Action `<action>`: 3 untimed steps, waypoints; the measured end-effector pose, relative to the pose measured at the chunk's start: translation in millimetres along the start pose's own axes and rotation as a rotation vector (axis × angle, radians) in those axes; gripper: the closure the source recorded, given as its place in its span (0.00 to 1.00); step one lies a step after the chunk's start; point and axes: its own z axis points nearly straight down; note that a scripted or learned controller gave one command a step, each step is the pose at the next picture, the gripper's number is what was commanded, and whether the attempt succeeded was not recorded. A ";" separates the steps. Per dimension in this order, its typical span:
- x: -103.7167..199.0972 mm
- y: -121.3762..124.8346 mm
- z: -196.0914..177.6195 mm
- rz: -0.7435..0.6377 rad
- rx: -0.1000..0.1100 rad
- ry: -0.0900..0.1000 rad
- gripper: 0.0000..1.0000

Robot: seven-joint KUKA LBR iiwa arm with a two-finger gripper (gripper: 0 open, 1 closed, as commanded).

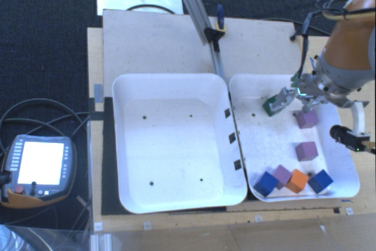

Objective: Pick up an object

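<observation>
tool [281, 101] | over right bin [258, 126] | grip state: cannot tell | green block [272, 106] at its tip

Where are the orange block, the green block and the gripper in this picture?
orange block [297, 180]: camera view, on its top face.
green block [271, 106]: camera view, on its visible side.
gripper [298, 98]: camera view, midway between its fingertips.

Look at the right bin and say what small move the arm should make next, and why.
Probably lower the end effector straight down toward the purple block just below it. It hangs over the right bin, the green block sits to its left, and nothing shows in its grasp.
</observation>
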 end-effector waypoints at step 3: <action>5.4 -11.7 99.2 0.003 0.002 0.000 0.00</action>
